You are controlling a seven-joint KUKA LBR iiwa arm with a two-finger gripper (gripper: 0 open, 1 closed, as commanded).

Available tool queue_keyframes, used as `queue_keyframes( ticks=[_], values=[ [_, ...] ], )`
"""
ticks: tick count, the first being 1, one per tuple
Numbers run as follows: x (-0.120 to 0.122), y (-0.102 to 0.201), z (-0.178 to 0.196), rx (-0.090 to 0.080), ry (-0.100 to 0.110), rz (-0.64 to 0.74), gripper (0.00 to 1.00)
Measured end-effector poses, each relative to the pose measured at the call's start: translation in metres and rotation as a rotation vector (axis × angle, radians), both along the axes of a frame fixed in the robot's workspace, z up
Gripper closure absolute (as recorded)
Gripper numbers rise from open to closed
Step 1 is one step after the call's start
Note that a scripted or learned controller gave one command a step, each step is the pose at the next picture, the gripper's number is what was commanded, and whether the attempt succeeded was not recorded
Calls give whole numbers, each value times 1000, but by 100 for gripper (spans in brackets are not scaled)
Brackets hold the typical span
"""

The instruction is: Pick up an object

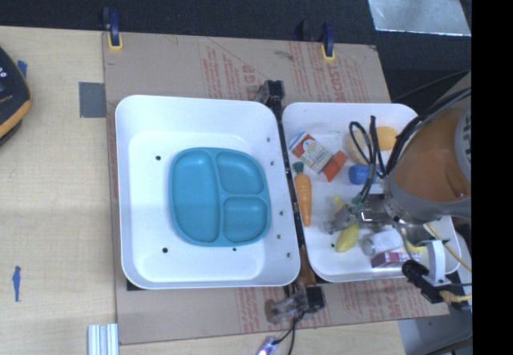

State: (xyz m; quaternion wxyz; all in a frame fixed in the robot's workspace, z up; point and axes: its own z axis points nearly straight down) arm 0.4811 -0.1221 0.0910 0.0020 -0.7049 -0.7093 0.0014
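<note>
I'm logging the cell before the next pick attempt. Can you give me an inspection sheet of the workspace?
Surface: cardboard sheet clamped on a wooden bench, bearing two white bins.
Job's things: right bin holds a carrot, a yellow banana-like piece, a small printed box, a blue piece and other small items.
Clutter: left bin holds a blue divided tray.
Grippers: hand low over the right bin's toys; grip not discernible.
Cables: black loop by the arm.
Surroundings: dark floor, yellow-black device at the left edge.
</note>
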Motion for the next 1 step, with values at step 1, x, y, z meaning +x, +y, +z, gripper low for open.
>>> queue_keyframes(
  ticks=[1],
  values=[
    [0, -1, 10, -1, 1, 2, 100]
  ],
)
